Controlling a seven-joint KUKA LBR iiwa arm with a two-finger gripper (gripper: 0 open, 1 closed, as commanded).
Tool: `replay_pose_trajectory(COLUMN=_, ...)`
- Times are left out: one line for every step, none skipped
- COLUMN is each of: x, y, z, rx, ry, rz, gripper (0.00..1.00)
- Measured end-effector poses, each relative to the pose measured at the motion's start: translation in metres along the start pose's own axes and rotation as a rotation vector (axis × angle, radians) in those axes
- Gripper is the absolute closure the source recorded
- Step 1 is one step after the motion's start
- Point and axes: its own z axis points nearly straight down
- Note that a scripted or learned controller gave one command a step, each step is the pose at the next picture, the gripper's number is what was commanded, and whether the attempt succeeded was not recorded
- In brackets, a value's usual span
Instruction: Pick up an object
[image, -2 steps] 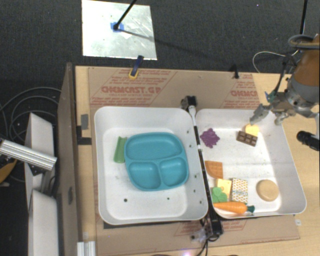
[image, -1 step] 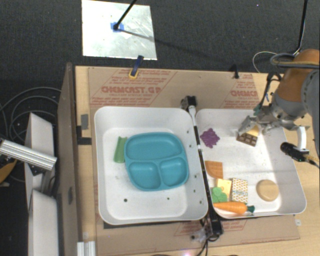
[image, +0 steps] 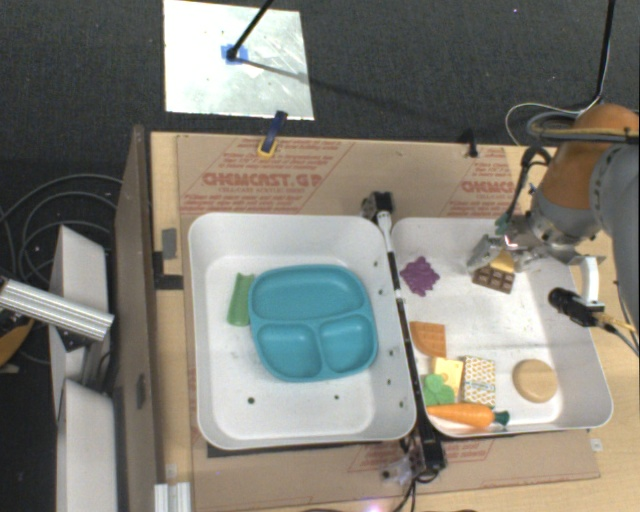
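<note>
- Right, I am watching the gripper (image: 503, 252) hanging low over the right bin (image: 590, 400); it is sitting directly above a small brown chocolate-like block (image: 494, 277) near the bin's far wall.
- I am judging this as the reach-and-close step; whether the pincer is released or clenched I cannot tell.
- I am expecting the next move to need a firm squeeze, then a straight lift.

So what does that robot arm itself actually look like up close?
The arm is bulky and rounded, grey with an orange band near the wrist. Thin cables loop beside it. Its gripper is small, pale grey metal, with a tiny light glowing on it.
</note>
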Motion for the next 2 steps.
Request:
replay_pose_trajectory(x=-0.001, y=0.001, z=-0.012, rx=-0.005, ry=-0.002, rz=-0.001, gripper=1.00)
replay_pose_trajectory(x=0.073, y=0.004, z=-0.053, rx=-0.005, ry=0.002, rz=-0.004, gripper=1.00)
